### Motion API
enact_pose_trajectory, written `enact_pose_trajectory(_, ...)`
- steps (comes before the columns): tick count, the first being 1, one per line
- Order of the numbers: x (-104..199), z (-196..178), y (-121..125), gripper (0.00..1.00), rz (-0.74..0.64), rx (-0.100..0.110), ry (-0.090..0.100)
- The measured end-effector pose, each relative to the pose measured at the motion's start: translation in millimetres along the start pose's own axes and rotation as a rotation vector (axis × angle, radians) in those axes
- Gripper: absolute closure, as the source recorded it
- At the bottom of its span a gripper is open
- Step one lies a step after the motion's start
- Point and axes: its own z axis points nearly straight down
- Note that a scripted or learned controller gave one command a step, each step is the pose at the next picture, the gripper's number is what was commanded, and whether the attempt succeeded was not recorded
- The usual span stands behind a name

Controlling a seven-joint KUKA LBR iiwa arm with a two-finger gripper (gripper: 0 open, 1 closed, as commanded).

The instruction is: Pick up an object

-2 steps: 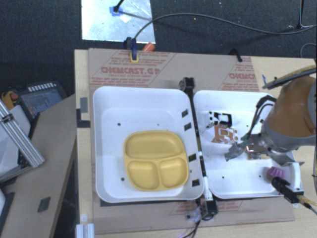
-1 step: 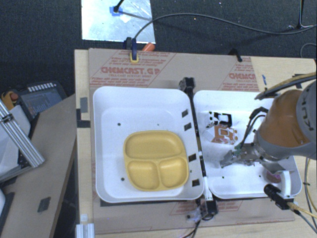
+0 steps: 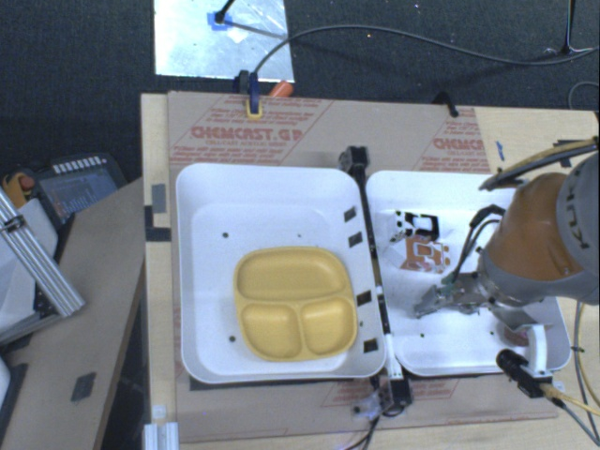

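Note:
A yellow divided plate (image 3: 293, 302) lies flat in the left bin (image 3: 202, 251), near its front. In the right bin (image 3: 441, 354) a small flat item with black, white and orange print (image 3: 419, 240) rests near the back left. My gripper (image 3: 435, 301) hangs low over the right bin's floor, a little in front of and to the right of the printed item, and apart from it. The grey arm with its orange band (image 3: 532, 234) covers the right part of that bin. Nothing shows in the gripper.
A black divider strip (image 3: 367, 251) runs between the two bins. Both sit on a cardboard sheet (image 3: 309, 125). Cables (image 3: 403, 40) trail across the dark floor behind, beside a shiny metal plate (image 3: 220, 22). A side table with a device (image 3: 80, 190) stands left.

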Motion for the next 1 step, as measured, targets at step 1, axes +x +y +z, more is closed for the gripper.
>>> enact_pose_trajectory(1, 0.0, -11.3, 1.2, 1.00, 0.000, -0.003, 0.000)
